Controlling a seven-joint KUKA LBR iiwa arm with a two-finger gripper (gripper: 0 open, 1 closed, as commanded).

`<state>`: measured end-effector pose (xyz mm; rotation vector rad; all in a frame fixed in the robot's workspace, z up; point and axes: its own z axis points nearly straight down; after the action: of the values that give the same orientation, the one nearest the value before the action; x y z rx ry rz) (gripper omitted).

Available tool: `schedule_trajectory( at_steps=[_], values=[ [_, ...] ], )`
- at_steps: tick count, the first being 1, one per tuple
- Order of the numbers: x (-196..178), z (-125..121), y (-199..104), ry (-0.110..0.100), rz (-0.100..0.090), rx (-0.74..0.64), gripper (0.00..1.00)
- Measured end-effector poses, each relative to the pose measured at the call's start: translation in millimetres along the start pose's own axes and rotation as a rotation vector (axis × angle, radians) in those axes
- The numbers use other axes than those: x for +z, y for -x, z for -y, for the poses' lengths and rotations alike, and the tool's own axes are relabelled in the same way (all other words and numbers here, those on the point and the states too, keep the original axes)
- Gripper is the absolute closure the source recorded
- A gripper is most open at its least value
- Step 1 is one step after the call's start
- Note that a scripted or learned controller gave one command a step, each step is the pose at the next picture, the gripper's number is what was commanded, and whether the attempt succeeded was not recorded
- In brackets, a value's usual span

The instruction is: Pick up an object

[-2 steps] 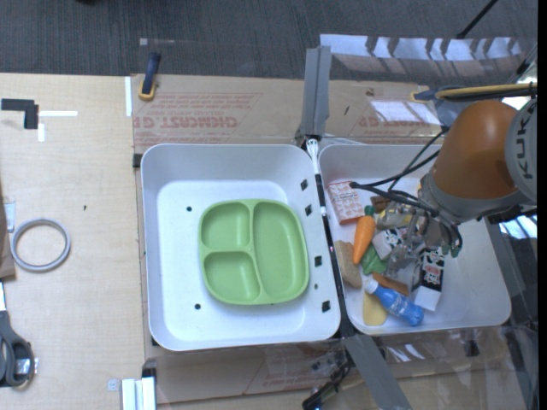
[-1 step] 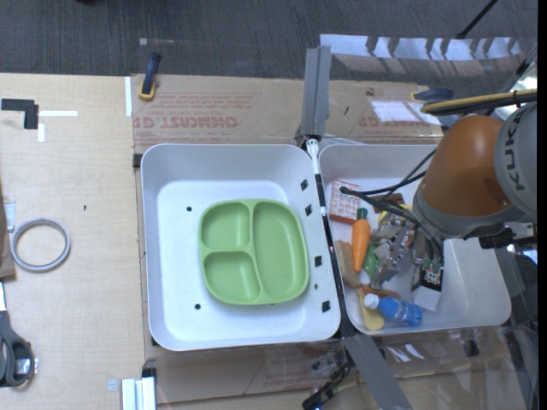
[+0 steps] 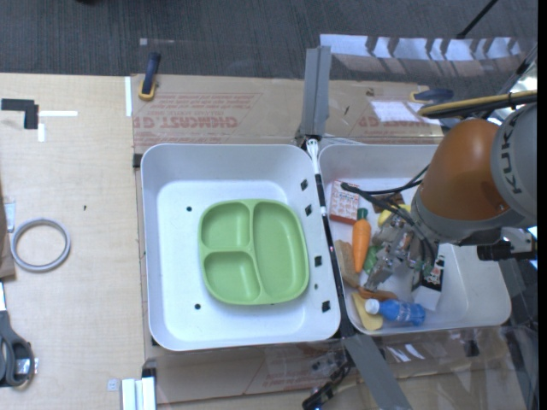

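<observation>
Bright even light, soft shadows, slightly blurry.

Left bin [image 3: 162,254]: green divided plate [image 3: 254,251] lying flat at centre, three compartments. Counter [image 3: 68,314] to the left: roll of tape [image 3: 38,244] lying flat, well apart from the bin; scissors [image 3: 15,361] at the lower left edge. Cardboard sheet [image 3: 222,114] behind the bins, blue-and-yellow clamp [image 3: 151,75] at its far left corner. Dark carpet [image 3: 256,15] beyond.
</observation>
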<state>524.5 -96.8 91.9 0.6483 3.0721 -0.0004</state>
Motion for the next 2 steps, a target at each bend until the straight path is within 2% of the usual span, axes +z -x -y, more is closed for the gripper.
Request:
schedule_trajectory(
  at_steps=[1,2],
  values=[
    [0.0,-7.1,21.0,0.0,0.0,0.061,0.0],
    [-0.1,-13.2,28.8,0.0,0.0,0.252,0.0]
  ],
)
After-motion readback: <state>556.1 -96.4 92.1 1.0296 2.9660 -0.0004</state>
